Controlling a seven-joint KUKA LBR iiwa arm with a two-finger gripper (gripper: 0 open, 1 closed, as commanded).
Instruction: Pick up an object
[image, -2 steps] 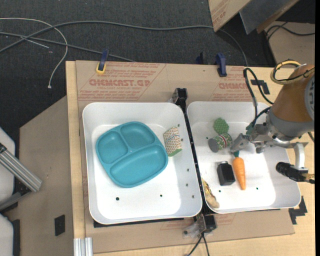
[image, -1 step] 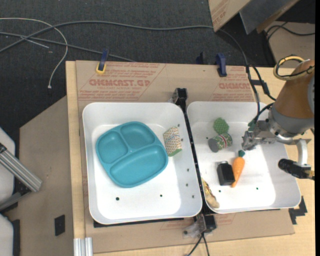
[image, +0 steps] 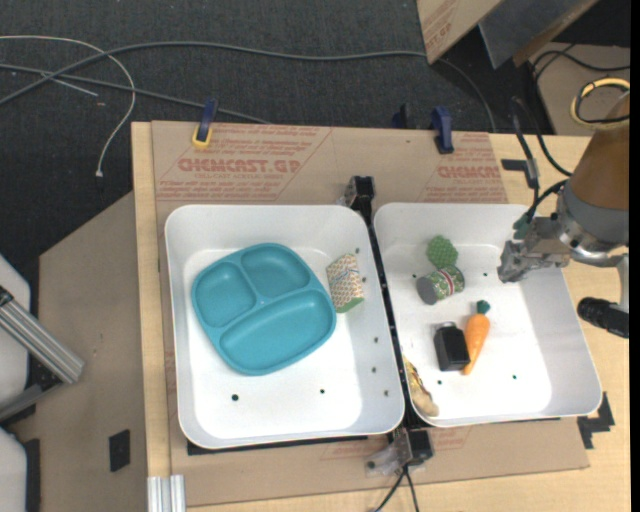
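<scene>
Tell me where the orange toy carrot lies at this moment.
In the camera view, the orange toy carrot lies in the right shallow white bin, right beside the small black block and below the grey-and-green cylinder.

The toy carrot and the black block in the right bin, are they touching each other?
Touching. In the camera view, the toy carrot lies tilted against the right side of the black block, with no white bin floor visible between them.

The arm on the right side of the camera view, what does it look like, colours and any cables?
The arm has a grey body with a broad orange-brown band above the wrist. It ends in a small grey metal gripper with blocky parts. Thin dark cables run along the wrist toward the gripper.
</scene>
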